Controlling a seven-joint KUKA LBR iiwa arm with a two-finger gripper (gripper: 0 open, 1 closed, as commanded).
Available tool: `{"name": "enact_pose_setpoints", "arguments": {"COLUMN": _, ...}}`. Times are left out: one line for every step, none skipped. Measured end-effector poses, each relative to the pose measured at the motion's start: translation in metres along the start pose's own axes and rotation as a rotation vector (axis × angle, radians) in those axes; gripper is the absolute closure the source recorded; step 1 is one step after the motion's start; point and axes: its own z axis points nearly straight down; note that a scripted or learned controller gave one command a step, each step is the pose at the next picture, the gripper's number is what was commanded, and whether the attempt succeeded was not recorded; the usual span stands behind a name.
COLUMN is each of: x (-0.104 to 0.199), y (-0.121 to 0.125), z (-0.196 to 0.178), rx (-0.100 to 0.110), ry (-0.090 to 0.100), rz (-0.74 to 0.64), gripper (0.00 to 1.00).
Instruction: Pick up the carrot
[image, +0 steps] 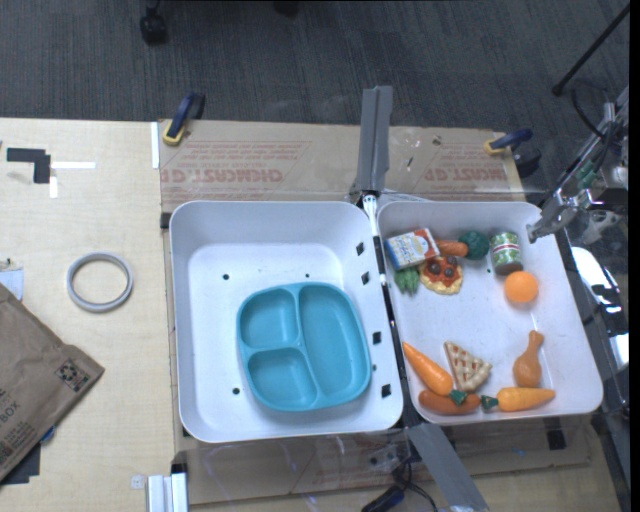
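**carrots at the near edge of the right bin**

along the near wall of the right bin lies a carrot, orange with a green stem end pointing left, flat on the bin floor. a second carrot lies aslant at the bin's near left, and a third orange-red piece sits just below it, touching a pizza slice. a drumstick stands just above the first carrot. further back sit an orange ball, a small green can, a broccoli piece, a round pizza and a blue and white carton. the left bin holds a teal divided plate. on the wooden surface to the left lie a tape ring and a brown paper bag. the gripper hangs at the right bin's far right corner, well apart from every carrot; whether its fingers are spread or pressed together i cannot tell.
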Motion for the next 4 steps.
{"name": "enact_pose_setpoints", "arguments": {"x": -0.001, "y": 0.016, "z": 0.121, "rx": 0.002, "ry": 0.001, "rz": 0.479, "gripper": 0.0}}
{"name": "enact_pose_setpoints", "arguments": {"x": -0.004, "y": 0.034, "z": 0.184, "rx": -0.003, "ry": 0.009, "rz": 0.545, "gripper": 0.0}}
{"name": "enact_pose_setpoints", "arguments": {"x": -0.006, "y": 0.033, "z": 0.176, "rx": -0.001, "ry": 0.003, "rz": 0.543, "gripper": 1.0}}
{"name": "enact_pose_setpoints", "arguments": {"x": 0.003, "y": 0.059, "z": 0.183, "rx": 0.035, "ry": -0.007, "rz": -0.073, "gripper": 1.0}}
